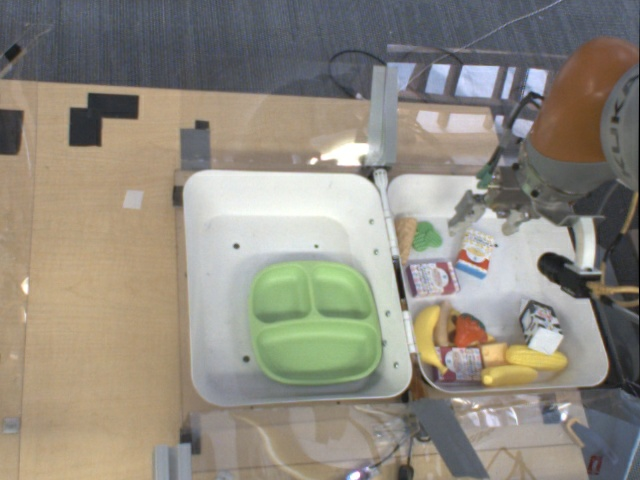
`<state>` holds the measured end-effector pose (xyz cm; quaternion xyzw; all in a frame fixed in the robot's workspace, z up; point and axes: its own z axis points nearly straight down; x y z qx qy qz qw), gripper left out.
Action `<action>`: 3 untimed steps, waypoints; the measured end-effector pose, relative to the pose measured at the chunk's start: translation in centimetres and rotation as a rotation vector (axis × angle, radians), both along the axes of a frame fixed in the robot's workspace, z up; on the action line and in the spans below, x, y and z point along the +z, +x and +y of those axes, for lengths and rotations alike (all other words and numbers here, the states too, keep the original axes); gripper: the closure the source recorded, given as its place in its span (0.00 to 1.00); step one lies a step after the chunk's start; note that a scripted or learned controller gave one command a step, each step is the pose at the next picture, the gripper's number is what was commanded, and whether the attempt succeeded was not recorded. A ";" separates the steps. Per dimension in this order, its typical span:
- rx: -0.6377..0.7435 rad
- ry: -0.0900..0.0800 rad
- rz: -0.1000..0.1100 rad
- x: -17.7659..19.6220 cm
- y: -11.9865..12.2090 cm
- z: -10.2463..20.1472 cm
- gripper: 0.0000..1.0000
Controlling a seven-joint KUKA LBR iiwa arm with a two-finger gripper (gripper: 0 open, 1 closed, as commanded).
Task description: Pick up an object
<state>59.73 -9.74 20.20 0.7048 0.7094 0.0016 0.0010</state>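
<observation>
Hovering over right bin, hand spread open, empty. Small milk carton just at its 6 o'clock: light, stiff, crushable; pinch across flat sides.

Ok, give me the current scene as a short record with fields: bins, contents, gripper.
left bin: holds a green divided plate
right bin: small carton, green item, purple packet, banana, black-and-white box, other toy food at the near end
gripper: above the right bin's far end, fingers spread, nothing between them
nearest object to gripper: the small carton, just below it
</observation>
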 end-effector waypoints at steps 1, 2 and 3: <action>-0.056 -0.002 -0.014 -9.9 3.4 -0.3 0.00; -0.112 -0.005 -0.026 -10.4 1.4 -5.7 0.00; -0.137 -0.007 -0.025 -10.5 -4.7 -8.8 0.00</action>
